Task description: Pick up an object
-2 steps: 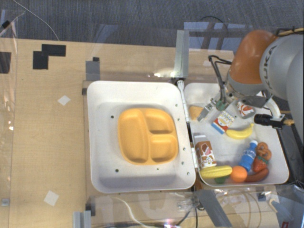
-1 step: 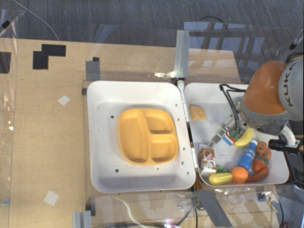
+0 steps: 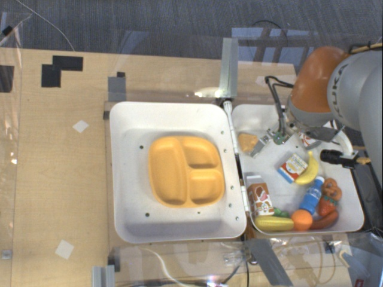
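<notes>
Landmark: the right bin (image 3: 358,220), the shallow white one that carries all the loose toys; every place below is given from it.
Arm: grey, with an orange band, hanging over the right bin's far right corner.
Gripper (image 3: 265,142): low over the far left part of the right bin; the fingers point toward the dividing wall and stand a little apart with nothing between them, so the claw looks narrowly open and carries nothing.
Nearest object: a tan bread-like piece (image 3: 248,141) on the right bin's floor by its left wall, just beside the fingertips.
Other objects: a small red and white carton (image 3: 292,168) and a banana (image 3: 310,168) in the middle of the right bin; a brown packet (image 3: 259,200) near its front left; a yellow corn cob (image 3: 274,223), an orange (image 3: 303,220) and a blue bottle (image 3: 312,196) crowded along its front wall.
Left of the right bin: a second white bin (image 3: 125,178) with a yellow divided tray (image 3: 186,170).
Step in hand, as I judge it: closing in on the bread-like piece.
Doing it well: centre the fingers on the piece, keep off the left wall, go right down to the floor, close, then lift straight up.
Risk: the piece is low and may slide toward the wall.
</notes>
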`<state>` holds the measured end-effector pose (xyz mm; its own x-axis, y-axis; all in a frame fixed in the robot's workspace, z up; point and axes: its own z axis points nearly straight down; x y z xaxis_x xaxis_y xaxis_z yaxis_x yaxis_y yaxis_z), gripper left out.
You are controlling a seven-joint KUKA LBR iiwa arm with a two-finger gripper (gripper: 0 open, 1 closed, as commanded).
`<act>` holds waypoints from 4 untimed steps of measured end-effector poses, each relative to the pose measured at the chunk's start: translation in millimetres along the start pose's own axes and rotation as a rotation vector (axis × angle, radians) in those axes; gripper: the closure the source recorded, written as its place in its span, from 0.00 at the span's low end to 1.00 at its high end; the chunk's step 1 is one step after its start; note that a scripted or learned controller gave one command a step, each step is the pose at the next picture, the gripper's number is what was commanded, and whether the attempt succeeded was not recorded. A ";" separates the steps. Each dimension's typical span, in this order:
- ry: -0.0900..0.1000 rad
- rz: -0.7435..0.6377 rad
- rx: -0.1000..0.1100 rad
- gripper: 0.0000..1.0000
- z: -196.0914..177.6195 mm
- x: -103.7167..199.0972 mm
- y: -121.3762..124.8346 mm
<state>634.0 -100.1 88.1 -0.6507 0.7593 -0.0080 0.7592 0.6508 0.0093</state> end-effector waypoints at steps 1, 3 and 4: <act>0.000 0.035 0.002 0.00 -17.3 -32.5 10.6; -0.001 0.004 0.002 0.00 -123.9 -57.0 -35.5; -0.001 0.331 0.004 0.00 -33.0 -74.8 -66.1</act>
